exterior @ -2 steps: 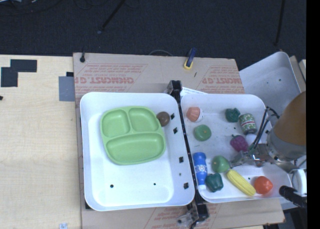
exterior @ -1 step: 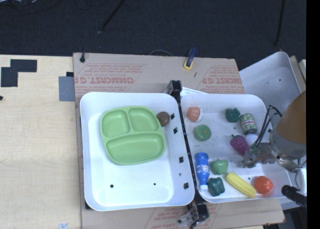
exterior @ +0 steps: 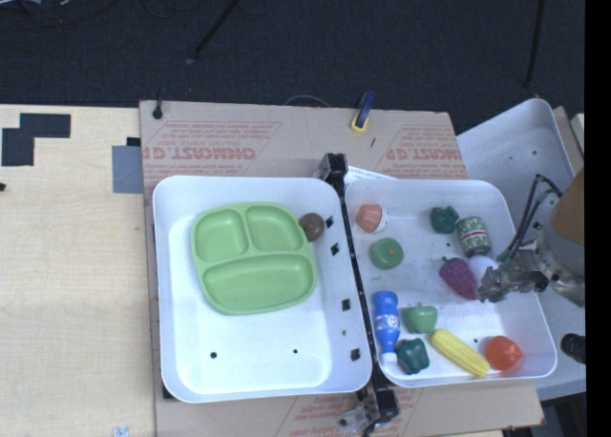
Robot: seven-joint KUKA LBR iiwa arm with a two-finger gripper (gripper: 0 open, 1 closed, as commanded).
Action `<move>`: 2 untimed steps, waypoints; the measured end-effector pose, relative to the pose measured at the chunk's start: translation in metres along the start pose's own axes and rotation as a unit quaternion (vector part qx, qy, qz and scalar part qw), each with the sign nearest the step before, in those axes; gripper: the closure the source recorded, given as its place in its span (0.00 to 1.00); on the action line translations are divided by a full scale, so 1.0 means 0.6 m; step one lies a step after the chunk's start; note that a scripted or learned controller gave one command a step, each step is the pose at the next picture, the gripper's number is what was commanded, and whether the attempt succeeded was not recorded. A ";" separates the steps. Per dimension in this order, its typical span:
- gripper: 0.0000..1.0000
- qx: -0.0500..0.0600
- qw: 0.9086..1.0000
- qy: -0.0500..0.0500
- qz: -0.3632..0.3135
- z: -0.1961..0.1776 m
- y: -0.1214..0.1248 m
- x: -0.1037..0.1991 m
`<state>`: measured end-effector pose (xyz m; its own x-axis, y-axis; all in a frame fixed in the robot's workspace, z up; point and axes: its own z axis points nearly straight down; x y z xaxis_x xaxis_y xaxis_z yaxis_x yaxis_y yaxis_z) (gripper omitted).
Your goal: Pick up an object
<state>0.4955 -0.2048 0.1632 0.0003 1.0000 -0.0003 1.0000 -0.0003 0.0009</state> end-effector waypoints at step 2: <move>1.00 0.000 1.000 0.000 0.000 -0.109 -0.001 -0.002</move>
